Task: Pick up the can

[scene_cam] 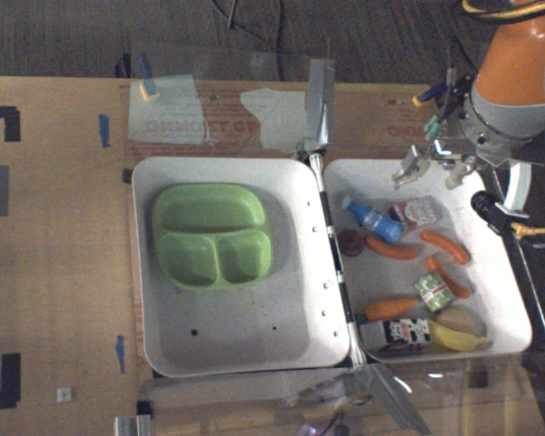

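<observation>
Orange-banded arm (520, 57) is in from the right, and the fingers (407, 172) hang spread apart with nothing between them, over the far end of the right bin (518, 312). This reads as the approach step: no contact yet, nothing lifted.

What I take for the can (421, 212), the pale one with a red end, lies on its side just below the fingers and a touch toward the near side, right under the gap. A blue bottle (374, 220) sits just beside it, off to the left of the fingers, close enough to crowd a grasp. A sausage (445, 247) lies a little further below. A small green pack (431, 291) sits well below that, and it could be mistaken for the target.

Next move, as I judge it: slide slightly nearer, drop straight down so the fingers straddle the can across its round body, keep the left one clear of the bottle, then close and lift.
</observation>
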Controlling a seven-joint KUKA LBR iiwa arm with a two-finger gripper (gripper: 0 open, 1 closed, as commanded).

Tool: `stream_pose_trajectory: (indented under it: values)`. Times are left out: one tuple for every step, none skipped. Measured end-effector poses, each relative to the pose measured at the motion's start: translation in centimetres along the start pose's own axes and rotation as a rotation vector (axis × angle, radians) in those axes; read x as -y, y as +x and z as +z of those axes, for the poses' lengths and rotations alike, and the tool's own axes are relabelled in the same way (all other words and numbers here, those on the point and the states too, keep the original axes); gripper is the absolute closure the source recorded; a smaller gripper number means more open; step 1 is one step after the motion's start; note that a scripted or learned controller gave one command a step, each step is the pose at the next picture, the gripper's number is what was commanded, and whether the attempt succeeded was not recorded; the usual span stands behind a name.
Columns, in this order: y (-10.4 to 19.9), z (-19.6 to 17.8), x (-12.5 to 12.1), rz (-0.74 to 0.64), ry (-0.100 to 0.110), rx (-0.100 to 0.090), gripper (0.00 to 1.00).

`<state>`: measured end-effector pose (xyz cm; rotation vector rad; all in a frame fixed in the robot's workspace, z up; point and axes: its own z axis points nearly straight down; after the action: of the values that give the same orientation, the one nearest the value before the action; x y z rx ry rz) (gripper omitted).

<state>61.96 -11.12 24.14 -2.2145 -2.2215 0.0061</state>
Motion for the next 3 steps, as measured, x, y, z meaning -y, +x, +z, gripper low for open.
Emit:
stream_pose_trajectory:
  values:
    - [-2.6, 15.2, 7.6, -0.16, -0.003, 0.0, 0.0]
    - [-6.3, 15.6, 11.5, -0.024, -0.012, -0.006, 0.0]
    - [-6.7, 14.8, 11.4, -0.02, -0.014, 0.0, 1.0]
